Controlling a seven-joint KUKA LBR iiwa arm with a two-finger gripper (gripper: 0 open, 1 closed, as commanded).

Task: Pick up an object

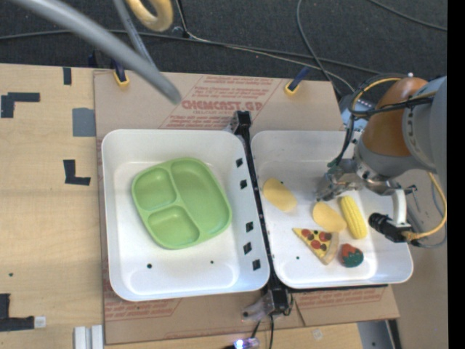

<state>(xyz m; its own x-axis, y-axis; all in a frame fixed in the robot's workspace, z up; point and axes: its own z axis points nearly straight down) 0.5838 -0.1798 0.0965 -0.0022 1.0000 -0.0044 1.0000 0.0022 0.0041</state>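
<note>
The arm (407, 133) is reaching in from the right over the right bin (305, 140), and its gripper (336, 185) is sitting low inside that bin, near the upper middle of the floor. The fingertips are too small and dark at this angle, so whether the claw is open or closed cannot be told. Nothing is visibly sitting between them.

The candidate objects are all lying in the right bin. A pale yellow potato-like piece (279, 195) is resting left of the gripper, apart from it. A second yellow lump (328, 216) is lying just below the gripper, and an ear of corn (354, 217) is lying beside that lump on its right, touching or nearly touching it. A pizza slice (317, 242) is resting toward the front of the bin, with a small red and green fruit (351, 256) just beside it on the right.

The left bin (116, 217) is holding a green divided plate (180, 203), which is lying flat and well apart from the arm.

Progress assessment: every object is resting on a bin floor, so no lift is showing as done. The approach is judged to be under way, with the yellow lump and the corn as the likeliest targets given their closeness to the gripper. The grasp and the lift are both remaining.
</note>
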